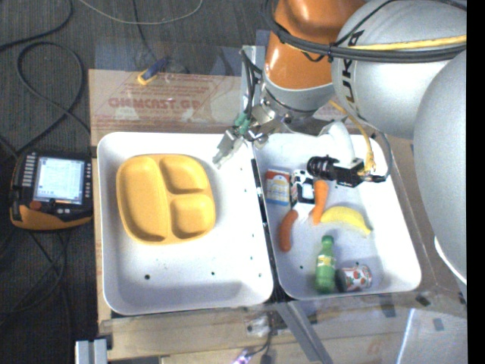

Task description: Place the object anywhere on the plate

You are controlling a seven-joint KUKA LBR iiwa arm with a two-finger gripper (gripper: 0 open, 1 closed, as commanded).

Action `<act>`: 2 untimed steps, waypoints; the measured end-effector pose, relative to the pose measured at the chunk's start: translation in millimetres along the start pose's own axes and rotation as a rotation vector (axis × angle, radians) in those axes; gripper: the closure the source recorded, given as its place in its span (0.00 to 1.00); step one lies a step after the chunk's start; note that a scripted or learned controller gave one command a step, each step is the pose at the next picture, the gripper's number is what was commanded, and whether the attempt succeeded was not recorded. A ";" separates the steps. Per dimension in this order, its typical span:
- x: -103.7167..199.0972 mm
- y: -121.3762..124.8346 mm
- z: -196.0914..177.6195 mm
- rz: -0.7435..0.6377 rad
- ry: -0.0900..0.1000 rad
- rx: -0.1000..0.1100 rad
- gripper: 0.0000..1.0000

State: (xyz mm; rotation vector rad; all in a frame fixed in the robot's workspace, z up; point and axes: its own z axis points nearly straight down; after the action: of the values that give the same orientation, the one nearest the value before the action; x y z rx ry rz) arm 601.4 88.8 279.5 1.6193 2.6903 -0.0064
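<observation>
While the tool (225, 149) hovers at the 1 o'clock corner of the shallow white left bin (189, 279), I cannot tell its opening or load; the yellow three-compartment plastic plate (167, 197) lies at its 8 o'clock.

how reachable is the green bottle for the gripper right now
Probably reachable. The green bottle lies uncovered near the front edge of the right bin, nothing atop it. The gripper hovers by the bins' shared wall. The can lies close beside the bottle and might crowd a grasp.
</observation>
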 end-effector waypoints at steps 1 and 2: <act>-0.3 0.2 -7.5 0.001 -0.002 0.003 1.00; 31.0 47.4 116.4 -0.135 0.003 0.001 1.00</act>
State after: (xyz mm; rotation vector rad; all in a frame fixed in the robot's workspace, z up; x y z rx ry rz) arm 628.6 137.9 162.9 1.4355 2.7970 -0.0054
